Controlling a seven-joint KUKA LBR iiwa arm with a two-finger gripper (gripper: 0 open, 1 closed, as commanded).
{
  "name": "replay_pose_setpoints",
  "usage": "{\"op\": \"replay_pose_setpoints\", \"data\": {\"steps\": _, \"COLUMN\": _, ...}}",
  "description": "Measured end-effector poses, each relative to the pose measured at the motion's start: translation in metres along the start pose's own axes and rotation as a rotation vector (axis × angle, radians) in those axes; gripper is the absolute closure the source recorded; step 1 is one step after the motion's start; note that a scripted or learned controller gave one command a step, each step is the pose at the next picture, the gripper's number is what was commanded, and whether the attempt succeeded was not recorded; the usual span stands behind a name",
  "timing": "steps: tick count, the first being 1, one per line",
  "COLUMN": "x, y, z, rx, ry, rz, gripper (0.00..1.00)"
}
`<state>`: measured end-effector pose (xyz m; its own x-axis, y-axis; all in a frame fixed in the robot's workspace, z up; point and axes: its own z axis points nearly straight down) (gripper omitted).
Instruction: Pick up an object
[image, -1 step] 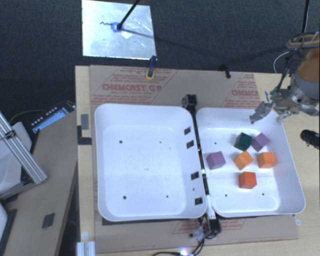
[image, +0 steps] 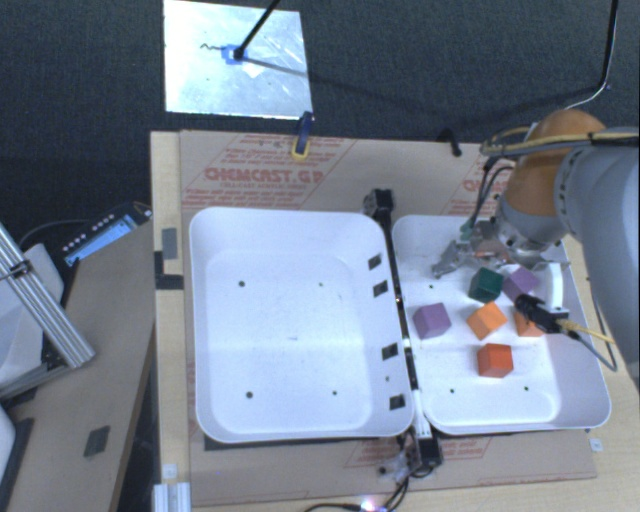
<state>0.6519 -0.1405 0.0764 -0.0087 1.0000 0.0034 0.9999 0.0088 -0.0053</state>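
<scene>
Several small blocks lie in the right bin (image: 520, 405). There is a purple cube (image: 432, 320), an orange cube (image: 487, 320), a red-orange cube (image: 495, 359), a dark green block (image: 486, 284) and a pale purple block (image: 520, 283). Another orange block (image: 526, 325) is partly hidden under the robot's wrist hardware. My gripper (image: 447, 264) hangs low over the bin's back part, just left of the green block and behind the purple cube. Nothing is seen held in it.
The left bin (image: 210, 330) lies beside the right one, with a black hinged divider (image: 395, 300) between them. The grey arm (image: 590, 200) covers the right bin's far right corner. A yellow clip (image: 300, 150) sits on the cardboard behind the bins.
</scene>
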Motion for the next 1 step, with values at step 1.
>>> {"op": "replay_pose_setpoints", "data": {"steps": 1, "x": 0.0562, "y": -0.0406, "z": -0.0075, "rx": -0.004, "ry": 0.000, "rz": 0.000, "gripper": 0.00}}
